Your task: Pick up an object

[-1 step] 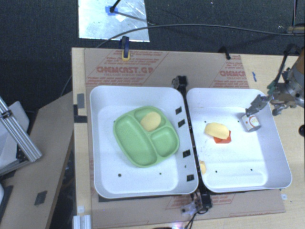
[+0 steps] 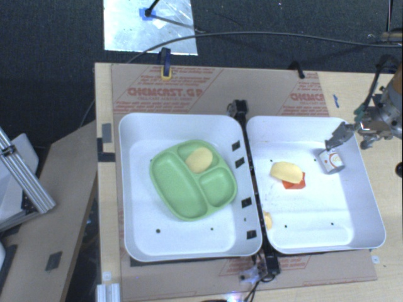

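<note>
In the right bin (image 2: pixel 352 231) a yellow, banana-like piece (image 2: pixel 285 170) rests on a small orange-red item (image 2: pixel 296 181) near the bin's middle. A small white and grey object with a red mark (image 2: pixel 332 162) sits close to the bin's right wall. My gripper (image 2: pixel 338 138) reaches in from the right and hangs just above and beside that small object. Whether it touches the object is unclear. A tiny yellow bit (image 2: pixel 267 220) lies at the bin's lower left edge. In the left bin (image 2: pixel 135 231) a green divided plate (image 2: pixel 182 194) carries a round yellow item (image 2: pixel 200 160) in its upper compartment.
A black divider with clips (image 2: pixel 247 168) runs between the two bins. A cable (image 2: pixel 283 36) arcs over the back of the bench. A shiny sheet (image 2: pixel 126 17) lies beyond the bench, and a metal rail (image 2: pixel 25 175) stands to the left.
</note>
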Controlling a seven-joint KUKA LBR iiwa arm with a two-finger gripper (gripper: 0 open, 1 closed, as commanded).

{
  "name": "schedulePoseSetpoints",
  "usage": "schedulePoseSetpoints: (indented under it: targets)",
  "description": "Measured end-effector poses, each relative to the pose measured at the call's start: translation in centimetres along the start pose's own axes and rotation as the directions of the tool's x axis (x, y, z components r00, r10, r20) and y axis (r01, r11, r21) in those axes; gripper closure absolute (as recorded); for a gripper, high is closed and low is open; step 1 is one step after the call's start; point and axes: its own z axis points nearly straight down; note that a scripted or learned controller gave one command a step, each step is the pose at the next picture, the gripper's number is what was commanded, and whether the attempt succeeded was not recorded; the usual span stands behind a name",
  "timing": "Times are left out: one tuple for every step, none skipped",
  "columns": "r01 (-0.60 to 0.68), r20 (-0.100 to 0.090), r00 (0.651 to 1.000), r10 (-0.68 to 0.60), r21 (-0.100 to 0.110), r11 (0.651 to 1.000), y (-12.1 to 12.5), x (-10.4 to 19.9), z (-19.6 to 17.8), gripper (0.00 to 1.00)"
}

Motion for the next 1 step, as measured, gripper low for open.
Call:
schedulePoseSetpoints:
  targets:
    - [-0.002, 0.0, 1.0, 0.002, -0.001, 1.0, 0.36, -0.15, 3.88, 0.0]
